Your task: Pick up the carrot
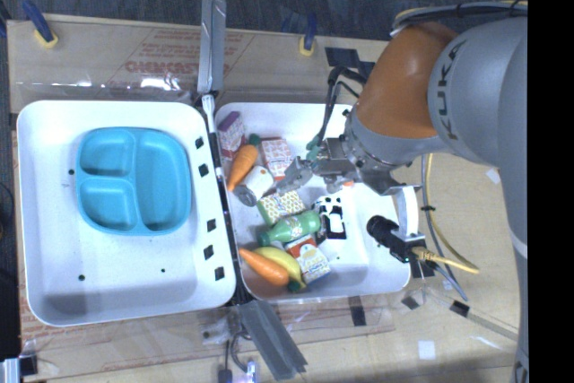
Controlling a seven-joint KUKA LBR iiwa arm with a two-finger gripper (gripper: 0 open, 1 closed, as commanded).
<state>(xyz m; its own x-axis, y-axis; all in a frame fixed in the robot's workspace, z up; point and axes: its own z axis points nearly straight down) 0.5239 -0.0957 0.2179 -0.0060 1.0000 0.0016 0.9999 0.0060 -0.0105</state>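
reading "kuka" on arm (466, 94); fingers (291, 184) state unclear, near carrot (242, 166)

A blue divided tray (134, 179) lies in the left bin (45, 274); a banana (285, 263) lies in the right bin (377, 269).

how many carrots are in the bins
2. One carrot lies at the upper left of the right bin, near the divider. The other carrot lies at the bin's lower left, beside a banana. More could be hidden under the pile or the arm.
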